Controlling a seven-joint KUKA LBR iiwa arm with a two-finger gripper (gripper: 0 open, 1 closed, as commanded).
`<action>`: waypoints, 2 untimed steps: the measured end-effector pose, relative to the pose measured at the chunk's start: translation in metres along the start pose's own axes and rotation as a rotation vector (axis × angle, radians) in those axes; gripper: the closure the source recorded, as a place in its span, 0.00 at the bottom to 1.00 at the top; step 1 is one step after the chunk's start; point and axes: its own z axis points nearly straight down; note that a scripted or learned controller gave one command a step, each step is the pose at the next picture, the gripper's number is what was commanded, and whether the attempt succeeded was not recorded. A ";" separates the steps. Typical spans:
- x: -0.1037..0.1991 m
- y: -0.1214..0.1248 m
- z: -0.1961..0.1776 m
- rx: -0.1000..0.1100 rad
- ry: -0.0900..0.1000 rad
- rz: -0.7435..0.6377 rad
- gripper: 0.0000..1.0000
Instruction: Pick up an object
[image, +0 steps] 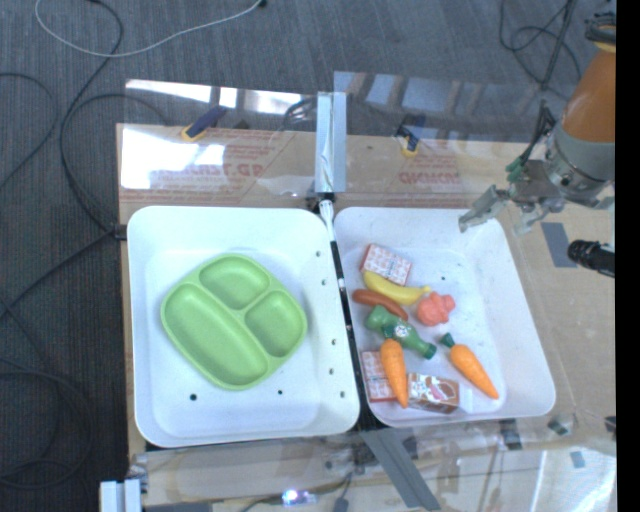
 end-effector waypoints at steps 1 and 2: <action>0.013 -0.021 0.125 0.002 -0.002 0.080 0.00; 0.069 -0.035 0.160 -0.013 -0.005 0.235 0.00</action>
